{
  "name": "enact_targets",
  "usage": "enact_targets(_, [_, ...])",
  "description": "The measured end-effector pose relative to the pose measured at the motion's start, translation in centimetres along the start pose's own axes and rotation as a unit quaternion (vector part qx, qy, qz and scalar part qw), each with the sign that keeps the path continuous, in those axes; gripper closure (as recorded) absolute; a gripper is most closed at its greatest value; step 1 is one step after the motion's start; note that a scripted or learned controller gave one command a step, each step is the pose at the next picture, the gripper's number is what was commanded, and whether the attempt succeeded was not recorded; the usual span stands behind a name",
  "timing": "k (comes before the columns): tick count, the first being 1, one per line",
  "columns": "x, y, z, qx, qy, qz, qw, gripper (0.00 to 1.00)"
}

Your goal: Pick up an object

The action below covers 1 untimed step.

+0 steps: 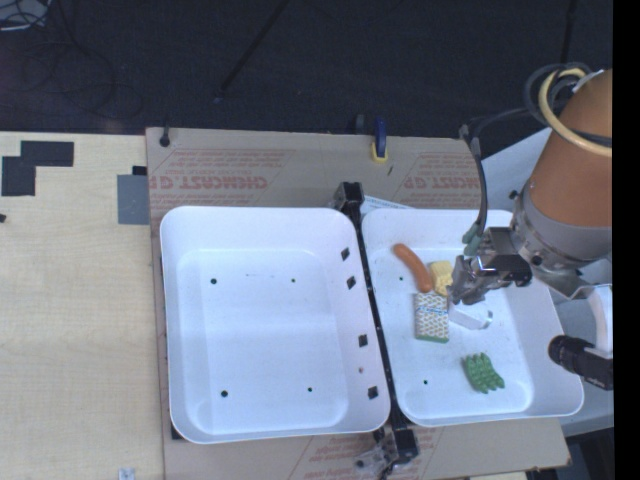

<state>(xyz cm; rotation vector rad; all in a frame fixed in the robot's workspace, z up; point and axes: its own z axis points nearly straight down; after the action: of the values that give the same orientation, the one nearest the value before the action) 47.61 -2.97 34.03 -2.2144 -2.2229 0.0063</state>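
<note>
Two bins on the bench from where I was watching. Left bin held nothing I could pick. Right bin had everything: an orange sausage-shaped piece, a small yellow item just beside it, a patterned packet lying flat near the middle, and a green ridged piece toward the near edge.

Gripper was down inside the right bin, at the right of the cluster. I could not tell its state from this angle, and I saw nothing held in it.

Task didn't name a target, so I took the closest candidates: the yellow item sat just left of the tip, possibly touching, and the packet lay just below-left. Sausage was a bit further left, green piece well apart toward the front.

Risks as I judged them: the cluster was tight, so a close could nudge the yellow item or sausage sideways instead of catching either. The packet looked flat and thin, likely to slip under a top-down pinch. Descending between items could close on nothing.
</note>
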Motion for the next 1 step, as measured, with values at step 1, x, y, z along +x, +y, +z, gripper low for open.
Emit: enact_targets(1, [-0.03,0.01,-0.91,0.002,0.000,-0.001,1.0000,1.00])
